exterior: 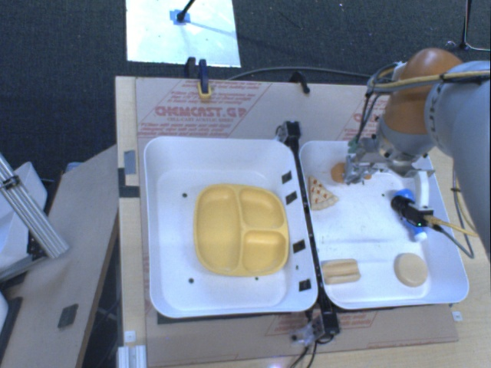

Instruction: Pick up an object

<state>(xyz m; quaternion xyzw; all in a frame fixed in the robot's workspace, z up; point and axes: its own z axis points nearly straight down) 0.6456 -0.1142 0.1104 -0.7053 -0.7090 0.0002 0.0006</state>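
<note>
My gripper (357, 172) hangs low over the far part of the right bin (368, 232), right beside a small orange round piece (338, 172) that lies just to its left. A waffle-patterned pizza slice (320, 193) lies near the bin's left wall. A tan hot-dog bun (340, 271) rests at the bin's near left, and a tan round cookie (410, 269) at its near right. A blue and white object (409, 211) lies along the right side. I see nothing held between the fingers.
The left bin (173, 205) holds a yellow divided plate (239, 229). Black clips (298, 213) line the seam between the bins. The grey arm with its orange band (422, 90) reaches in from the right, above the right bin's far corner.
</note>
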